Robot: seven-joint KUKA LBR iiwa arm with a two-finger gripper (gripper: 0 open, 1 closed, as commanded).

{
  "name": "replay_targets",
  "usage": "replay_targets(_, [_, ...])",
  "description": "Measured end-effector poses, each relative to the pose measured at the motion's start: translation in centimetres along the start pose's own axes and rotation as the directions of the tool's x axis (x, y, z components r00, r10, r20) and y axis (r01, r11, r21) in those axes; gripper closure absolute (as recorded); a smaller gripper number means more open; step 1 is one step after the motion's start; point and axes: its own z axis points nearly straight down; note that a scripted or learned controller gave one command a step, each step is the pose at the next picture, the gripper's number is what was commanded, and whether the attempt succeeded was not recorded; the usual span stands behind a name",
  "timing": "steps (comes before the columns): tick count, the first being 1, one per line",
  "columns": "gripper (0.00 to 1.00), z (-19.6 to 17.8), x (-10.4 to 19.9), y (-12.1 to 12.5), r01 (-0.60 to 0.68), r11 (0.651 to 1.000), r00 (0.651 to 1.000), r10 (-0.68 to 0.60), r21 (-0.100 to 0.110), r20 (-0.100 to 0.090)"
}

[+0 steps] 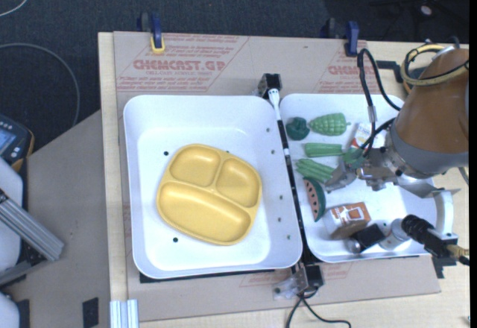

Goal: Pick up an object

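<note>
"Closest to us sits the brown carton [349, 215], near the front of the right bin [328, 98], with a watermelon slice [316, 198] just to its left. Is one of those the pick?"

"I'd guess not. The gripper [345, 174] is low over the middle of that bin, just beside the green pod [311, 168], which lies between a longer green bean [324, 149] and the slice. I'd take the pod for the target."

"Is the gripper spread or closed on something?"

"I can't tell, because the wrist and cables crowd it from this angle. Nothing shows clearly gripped, so I'd call the pickup not yet made."

"How would the pod handle?"

"It looks like toy food (hollow plastic, I'd guess) — light, stiff and rather slick, so it may squirt sideways under a poor pinch. I'd close across its narrow width near the middle, not at a tapered end."

"Any risks?"

"The neighbours are close — the bean and the slice could get nudged or pinched along with it. The left bin [134, 170], holding a yellow divided plate [210, 192], is well apart and out of the way."
</note>
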Motion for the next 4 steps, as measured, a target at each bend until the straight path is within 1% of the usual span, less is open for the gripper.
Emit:
replay_targets(1, [1.00, -0.4, -0.4, 0.0, -0.006, 1.000, 1.000, 0.006, 0.005, 0.002])
replay_targets(2, [1.00, 1.7, 1.7, 9.1, -0.001, 1.000, 1.000, 0.001, 0.003, 0.002])
replay_targets(3, [1.00, -5.8, 4.3, 2.1, -0.004, 1.000, 1.000, 0.004, 0.009, -0.001])
replay_targets(4, [1.00, -5.2, 12.5, 0.0, 0.001, 1.000, 1.000, -0.001, 0.014, -0.002])
